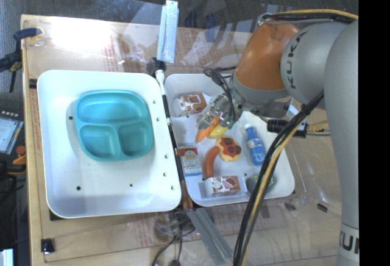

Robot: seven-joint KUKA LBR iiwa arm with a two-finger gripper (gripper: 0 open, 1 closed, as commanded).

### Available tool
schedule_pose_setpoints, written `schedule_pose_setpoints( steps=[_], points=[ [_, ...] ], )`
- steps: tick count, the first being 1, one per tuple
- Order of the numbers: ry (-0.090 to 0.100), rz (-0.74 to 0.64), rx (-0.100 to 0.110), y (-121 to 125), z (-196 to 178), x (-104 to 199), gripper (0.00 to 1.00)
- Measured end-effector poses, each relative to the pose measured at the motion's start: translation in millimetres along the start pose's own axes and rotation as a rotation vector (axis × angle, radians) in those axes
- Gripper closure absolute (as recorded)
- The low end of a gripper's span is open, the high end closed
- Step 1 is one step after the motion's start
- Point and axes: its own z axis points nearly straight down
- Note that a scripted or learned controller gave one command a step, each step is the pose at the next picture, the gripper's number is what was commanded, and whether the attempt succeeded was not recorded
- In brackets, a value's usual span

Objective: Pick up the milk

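Here the arm reaches in from the right over the right bin, its gripper low above the bin's middle, just over a yellow and orange toy; whether the claw is wide, narrow or clasping anything cannot be told, since the wrist hides it. Several small cartons lie in this bin, and which of them is the milk cannot be read for sure: one carton lies near the far left corner, just left of the gripper, a second carton with a blue lower part lies against the left wall, and a third carton lies along the near wall. A red sausage lies between the second carton and a small pizza slice, and a blue bottle lies to the right of the slice. The left bin bears a teal divided tray
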Motion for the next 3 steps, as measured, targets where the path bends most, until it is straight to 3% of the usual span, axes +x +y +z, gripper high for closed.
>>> schedule_pose_setpoints(
  steps=[1, 2, 3],
  points=[
    [-0.005, 0.315, -0.003, -29.2, -193.9, 17.0, 1.00],
    [-0.002, 0.328, -0.001, 65.5, -92.1, -27.3, 1.00],
    [-0.004, 0.298, -0.003, -11.2, -64.4, -95.8, 1.00]
  ],
)
